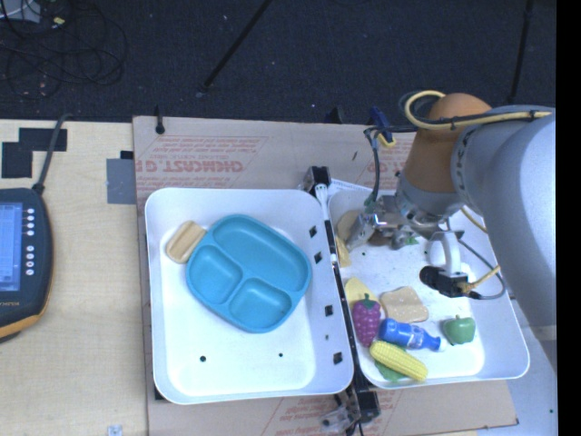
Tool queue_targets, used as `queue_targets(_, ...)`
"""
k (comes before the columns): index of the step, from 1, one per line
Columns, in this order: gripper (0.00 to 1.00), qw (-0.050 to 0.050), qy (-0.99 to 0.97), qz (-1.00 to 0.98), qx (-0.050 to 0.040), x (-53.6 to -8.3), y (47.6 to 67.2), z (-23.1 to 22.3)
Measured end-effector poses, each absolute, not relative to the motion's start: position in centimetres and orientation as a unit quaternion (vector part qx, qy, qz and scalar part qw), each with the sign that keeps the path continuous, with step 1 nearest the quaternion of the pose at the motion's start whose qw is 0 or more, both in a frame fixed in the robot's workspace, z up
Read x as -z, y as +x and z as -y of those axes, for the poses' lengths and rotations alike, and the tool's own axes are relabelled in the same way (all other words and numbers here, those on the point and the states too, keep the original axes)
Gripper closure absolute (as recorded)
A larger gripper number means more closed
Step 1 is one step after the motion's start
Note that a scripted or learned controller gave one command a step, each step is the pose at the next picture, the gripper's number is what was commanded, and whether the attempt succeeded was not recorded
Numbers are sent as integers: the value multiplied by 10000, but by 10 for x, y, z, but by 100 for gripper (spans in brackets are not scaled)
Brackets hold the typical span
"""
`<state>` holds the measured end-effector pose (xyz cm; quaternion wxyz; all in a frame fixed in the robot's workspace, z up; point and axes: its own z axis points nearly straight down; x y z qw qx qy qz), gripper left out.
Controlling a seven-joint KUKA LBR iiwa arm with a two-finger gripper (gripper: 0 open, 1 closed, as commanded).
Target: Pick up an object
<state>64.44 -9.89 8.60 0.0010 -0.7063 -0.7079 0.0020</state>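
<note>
My gripper (367, 228) is down in the far left corner of the right bin (497, 363), under the grey arm with its orange band. A tan object (345, 229) lies right beside it against the bin's left wall; I cannot tell if they touch. Toy food lies nearer the front of this bin: purple grapes (366, 320), a yellow piece (356, 291), a bread slice (404, 304), a blue bottle (409, 335), a green pepper (460, 329) and a corn cob (398, 361).
The left bin (172, 371) holds a blue divided plate (247, 272) and a tan cracker-like piece (184, 241) at its far left. A divider with black clips (329, 280) separates the bins. A control pendant (18, 257) lies on the bench at far left.
</note>
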Motion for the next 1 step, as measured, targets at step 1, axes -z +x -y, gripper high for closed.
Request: queue_targets(1, 0, 11, -7077, 7065, -9, -86, 644, 128)
